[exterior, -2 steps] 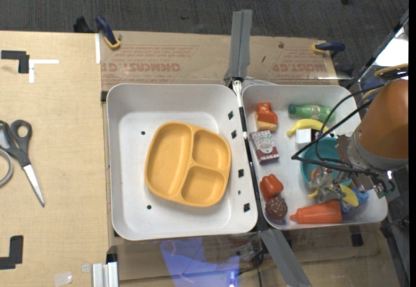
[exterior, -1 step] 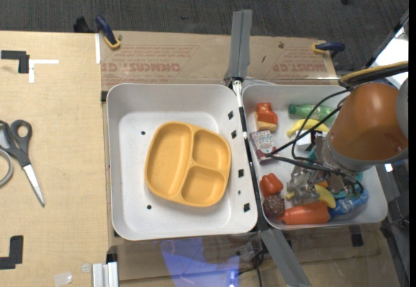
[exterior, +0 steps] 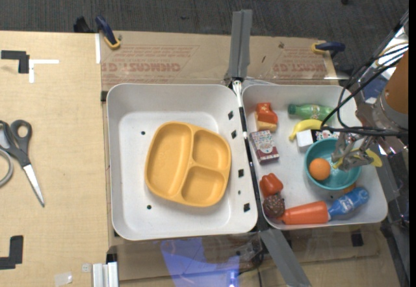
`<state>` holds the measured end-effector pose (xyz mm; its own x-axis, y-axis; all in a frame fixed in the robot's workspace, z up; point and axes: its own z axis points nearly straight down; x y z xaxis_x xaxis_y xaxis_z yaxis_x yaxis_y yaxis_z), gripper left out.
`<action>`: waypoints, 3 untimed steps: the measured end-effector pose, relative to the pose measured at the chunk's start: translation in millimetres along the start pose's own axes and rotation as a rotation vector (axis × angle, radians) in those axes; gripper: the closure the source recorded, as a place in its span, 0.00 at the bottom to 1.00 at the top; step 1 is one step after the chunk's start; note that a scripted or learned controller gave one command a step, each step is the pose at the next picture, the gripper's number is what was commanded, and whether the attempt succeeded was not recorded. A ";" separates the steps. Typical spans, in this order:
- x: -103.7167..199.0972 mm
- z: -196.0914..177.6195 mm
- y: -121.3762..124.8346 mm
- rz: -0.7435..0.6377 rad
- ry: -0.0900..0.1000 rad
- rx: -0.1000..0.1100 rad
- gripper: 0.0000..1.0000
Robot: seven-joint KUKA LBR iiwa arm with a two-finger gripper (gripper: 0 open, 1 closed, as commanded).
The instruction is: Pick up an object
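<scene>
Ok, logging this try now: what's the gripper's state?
Gripper: over the teal bowl beside the orange ball; open or shut cannot be told.

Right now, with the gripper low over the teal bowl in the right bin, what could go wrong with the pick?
1. The gripper sits at the rim of the teal bowl, beside the orange ball. It may catch the rim and tip or drag the bowl.
2. The ball is round and could roll away from the fingers.
3. The banana and blue bottle lie close to the bowl, so a shifted bowl could push them.
</scene>
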<state>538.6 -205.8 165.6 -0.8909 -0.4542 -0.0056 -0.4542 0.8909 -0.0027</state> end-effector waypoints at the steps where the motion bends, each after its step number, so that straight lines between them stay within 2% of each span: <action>1: -7.4 72.0 74.6 -0.082 -0.001 -0.002 1.00; 2: -11.5 68.1 71.6 -0.082 -0.015 0.010 0.00; 3: -12.1 59.4 73.1 -0.083 -0.013 0.007 1.00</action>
<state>516.5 -135.2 106.1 -0.8498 -0.5267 -0.0177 -0.5266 0.8500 -0.0102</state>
